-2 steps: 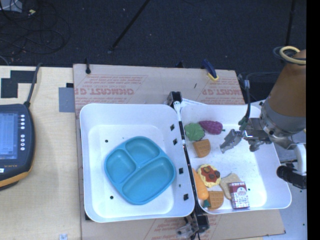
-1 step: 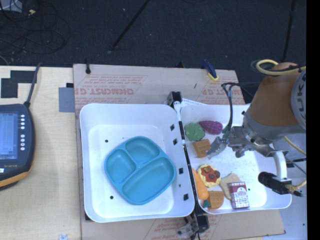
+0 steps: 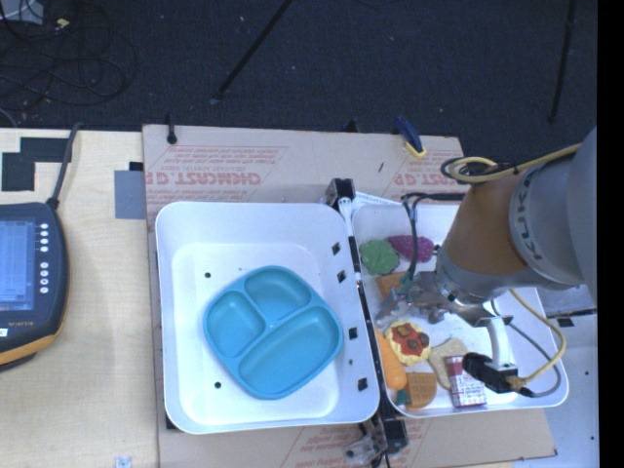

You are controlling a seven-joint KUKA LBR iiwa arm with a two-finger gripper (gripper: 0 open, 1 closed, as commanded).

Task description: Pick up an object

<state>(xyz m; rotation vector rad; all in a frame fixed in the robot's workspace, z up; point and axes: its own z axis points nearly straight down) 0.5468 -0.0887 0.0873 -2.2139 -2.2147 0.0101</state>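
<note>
The arm reaches in from the right of the frame and hangs low over the right bin (image 3: 556,390), its pincer (image 3: 414,300) down among the toy food at lower centre-right. Whether the pincer is spread or pinching anything I cannot tell; the wrist hides it. Just beside it lie a green leafy piece (image 3: 378,255), a purple piece (image 3: 413,248) and a small pizza slice (image 3: 408,341). The left bin (image 3: 185,232) holds a blue divided plate (image 3: 272,331). A good grasp probably means centring on one piece, away from the bin wall, then lifting straight up.
</note>
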